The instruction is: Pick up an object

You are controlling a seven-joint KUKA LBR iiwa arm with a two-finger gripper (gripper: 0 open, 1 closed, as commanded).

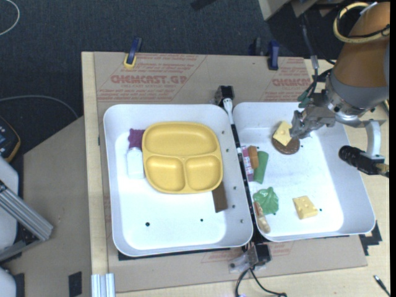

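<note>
The pincer (298,129) hovers low in the right bin (346,221), directly at a pale yellow wedge on a brown disc (284,138); whether it grips them cannot be told. A cheese block (305,206) lies nearer the bin's front.

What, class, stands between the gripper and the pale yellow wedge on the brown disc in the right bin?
Nothing visible does. The gripper sits right at the pale yellow wedge on the brown disc; the cheese cube and green leafy piece lie well clear, nearer the camera.

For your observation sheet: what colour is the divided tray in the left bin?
Yellow. The divided tray shows plainly in the camera view, lying in the left bin.
</note>
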